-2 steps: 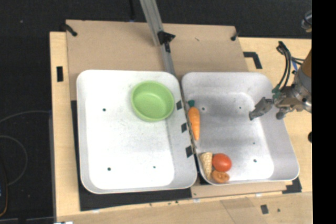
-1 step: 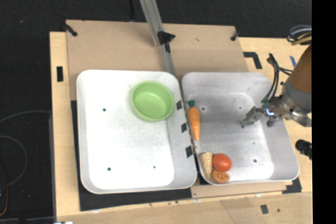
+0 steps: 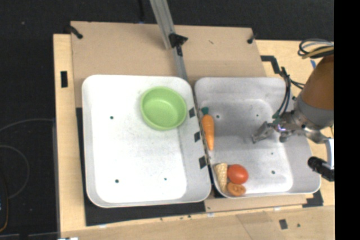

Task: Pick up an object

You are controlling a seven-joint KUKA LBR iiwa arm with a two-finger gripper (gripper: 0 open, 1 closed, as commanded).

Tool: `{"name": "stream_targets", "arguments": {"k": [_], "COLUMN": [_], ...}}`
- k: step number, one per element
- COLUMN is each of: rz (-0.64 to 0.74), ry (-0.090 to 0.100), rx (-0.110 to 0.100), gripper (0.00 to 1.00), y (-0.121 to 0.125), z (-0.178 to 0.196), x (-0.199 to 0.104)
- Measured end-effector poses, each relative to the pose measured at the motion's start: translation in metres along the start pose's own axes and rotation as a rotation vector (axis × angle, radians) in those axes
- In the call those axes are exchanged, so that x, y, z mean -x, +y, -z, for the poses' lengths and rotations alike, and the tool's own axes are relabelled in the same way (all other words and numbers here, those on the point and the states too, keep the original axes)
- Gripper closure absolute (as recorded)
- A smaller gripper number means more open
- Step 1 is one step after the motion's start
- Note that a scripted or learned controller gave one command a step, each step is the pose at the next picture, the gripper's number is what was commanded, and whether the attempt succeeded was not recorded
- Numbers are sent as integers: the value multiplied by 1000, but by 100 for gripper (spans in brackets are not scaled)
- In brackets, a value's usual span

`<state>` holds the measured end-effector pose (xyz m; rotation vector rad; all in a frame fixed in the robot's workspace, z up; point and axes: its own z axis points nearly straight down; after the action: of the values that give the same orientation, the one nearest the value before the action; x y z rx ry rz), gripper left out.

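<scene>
At the right bin's (image 3: 247, 90) near edge lie a tomato (image 3: 238, 173), a brown piece (image 3: 235, 189) touching it, and a pale chunk (image 3: 221, 172) beside them. Farther back, the carrot (image 3: 208, 131) lies along the left wall. The end effector (image 3: 263, 134) hangs over the bin's middle, right of the carrot, apart from all; its fingers look spread, holding nothing. A green bowl (image 3: 163, 108) sits in the left bin (image 3: 112, 177).

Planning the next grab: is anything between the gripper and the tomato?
Nothing visible. The gripper hangs over the right bin, and bare bin floor runs from it to the tomato in the near corner.
</scene>
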<state>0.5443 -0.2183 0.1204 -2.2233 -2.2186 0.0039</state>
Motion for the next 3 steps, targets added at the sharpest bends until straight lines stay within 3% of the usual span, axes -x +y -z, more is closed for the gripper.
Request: {"name": "stream_targets", "arguments": {"k": [1,2,3], "rz": [-4,5,6], "ry": [-2,-1,-1], "rx": [7,4,4], "gripper": [100,100,100], "y": [2,7,7], "z": [14,73,103], "x": [1,0,2]}}
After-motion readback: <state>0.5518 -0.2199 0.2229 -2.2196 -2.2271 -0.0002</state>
